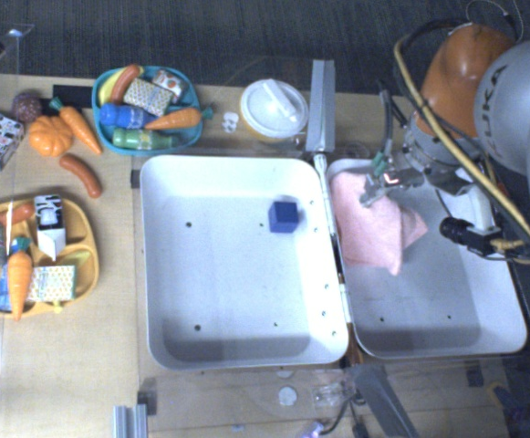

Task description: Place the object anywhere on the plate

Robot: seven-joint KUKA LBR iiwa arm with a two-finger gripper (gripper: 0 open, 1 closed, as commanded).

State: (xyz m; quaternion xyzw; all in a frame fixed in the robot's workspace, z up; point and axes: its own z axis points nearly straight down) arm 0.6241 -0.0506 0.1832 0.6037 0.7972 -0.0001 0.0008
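Gripper [380, 182] over pink cloth [371, 226]; fingertips indistinct.

Inside the left shallow white bin [201, 336], toward its right wall: small blue cube [285, 215]. In the right shallow white bin [447, 336], at its left: crumpled pink cloth [374, 231].

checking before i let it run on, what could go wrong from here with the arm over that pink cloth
The gripper sits low over the pink cloth in the right bin, so it may snag or drag the cloth. The blue cube lies in the left bin, far from the gripper.
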